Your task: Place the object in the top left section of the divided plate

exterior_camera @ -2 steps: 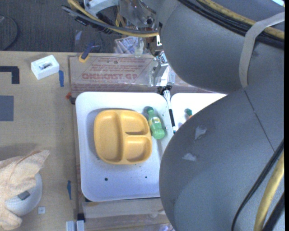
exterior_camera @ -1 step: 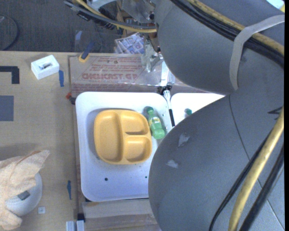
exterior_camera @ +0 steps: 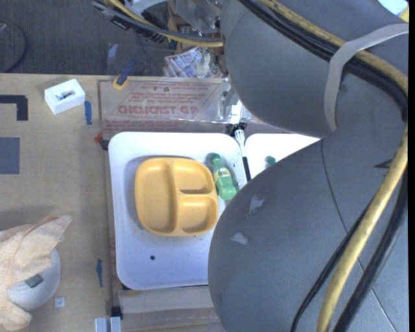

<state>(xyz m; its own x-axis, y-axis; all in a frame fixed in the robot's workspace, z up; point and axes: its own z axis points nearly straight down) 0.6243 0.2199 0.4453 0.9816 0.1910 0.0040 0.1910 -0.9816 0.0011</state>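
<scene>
Claw state cannot be told behind the grey arm [exterior_camera: 311, 214]; green plastic bottle [exterior_camera: 223, 180] lies lengthwise, touching the yellow divided plate's [exterior_camera: 174, 194] right rim.

I'm looking at a lab bench [exterior_camera: 52, 168]: taped markers, white bins [exterior_camera: 130, 259], cables [exterior_camera: 149, 19], big grey arm [exterior_camera: 311, 227].

Colours over the pale wooden desk [exterior_camera: 52, 162]

A mustard-yellow divided plastic plate [exterior_camera: 175, 196] lies in a shallow white bin [exterior_camera: 130, 259]; at its 3 o'clock is a bright green bottle [exterior_camera: 224, 180] with a paler yellow-green label. The big grey arm [exterior_camera: 311, 227] carries yellow and black cables. At 12 o'clock a clear sheet shows red lettering [exterior_camera: 152, 107]. Blue tape bits [exterior_camera: 88, 113], a small white box [exterior_camera: 64, 96] and a cream cloth [exterior_camera: 29, 240] dot the desk.
</scene>
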